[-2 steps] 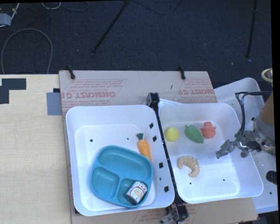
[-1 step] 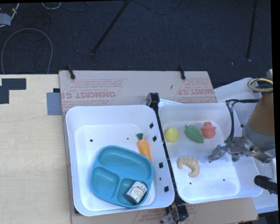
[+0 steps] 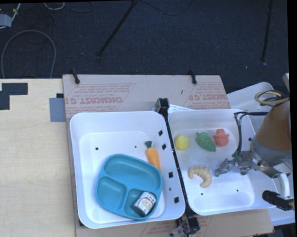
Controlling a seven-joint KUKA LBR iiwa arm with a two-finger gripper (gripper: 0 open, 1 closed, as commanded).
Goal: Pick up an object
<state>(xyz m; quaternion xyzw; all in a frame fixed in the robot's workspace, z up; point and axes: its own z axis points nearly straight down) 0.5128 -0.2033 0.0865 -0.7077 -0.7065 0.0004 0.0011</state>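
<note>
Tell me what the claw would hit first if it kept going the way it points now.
Probably the croissant. The claw points toward the view's left and slightly down in the right bin, with the croissant just ahead, though height above the bin floor is unclear.

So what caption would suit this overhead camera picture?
Robot arm's fingers low in the right bin beside a croissant; carrot and blue tray lie in the left.

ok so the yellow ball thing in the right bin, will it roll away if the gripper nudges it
Probably yes. The yellow ball looks round and smooth and sits loose on the flat floor of the right bin, so a sideways touch would likely send it rolling. The green pepper just beside it might stop it on that side.
</note>
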